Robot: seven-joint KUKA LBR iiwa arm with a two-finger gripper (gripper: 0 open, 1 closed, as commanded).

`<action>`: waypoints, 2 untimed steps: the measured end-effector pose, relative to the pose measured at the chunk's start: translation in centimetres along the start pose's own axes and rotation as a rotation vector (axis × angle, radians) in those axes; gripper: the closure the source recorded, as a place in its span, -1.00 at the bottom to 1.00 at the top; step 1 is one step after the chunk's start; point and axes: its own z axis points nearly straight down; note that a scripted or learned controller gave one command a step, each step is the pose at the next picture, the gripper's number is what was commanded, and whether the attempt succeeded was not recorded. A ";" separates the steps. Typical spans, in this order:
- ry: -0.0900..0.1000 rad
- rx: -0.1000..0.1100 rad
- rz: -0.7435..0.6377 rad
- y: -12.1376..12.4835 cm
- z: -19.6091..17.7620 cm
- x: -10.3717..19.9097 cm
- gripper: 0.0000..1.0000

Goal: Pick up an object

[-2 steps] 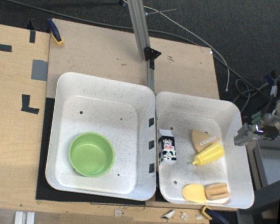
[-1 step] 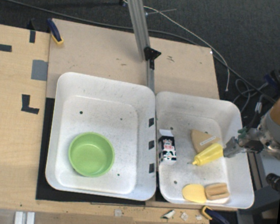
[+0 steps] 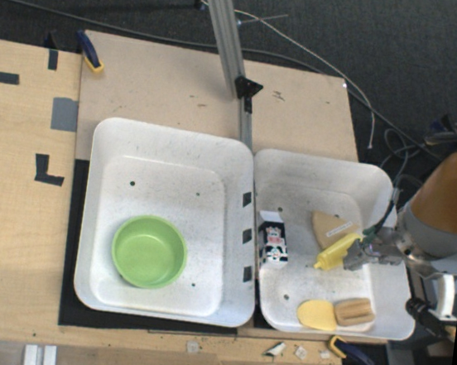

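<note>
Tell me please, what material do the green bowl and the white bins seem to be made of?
The green bowl looks like smooth plastic: even colour, soft sheen on its rim. The white bins look like moulded plastic, matte, with rounded corners and dark speckles. This is judged by look only.

We find no text, number or brand that we can read. The small black-and-white box (image 3: 272,243) in the right bin (image 3: 313,174) bears printed markings, perhaps a label or picture, but they are too small and blurred for us to make out any letters.
</note>
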 end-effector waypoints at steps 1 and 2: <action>-0.002 -0.009 0.001 0.1 4.9 0.0 -1.00; 0.002 -0.005 0.001 0.1 3.7 0.0 1.00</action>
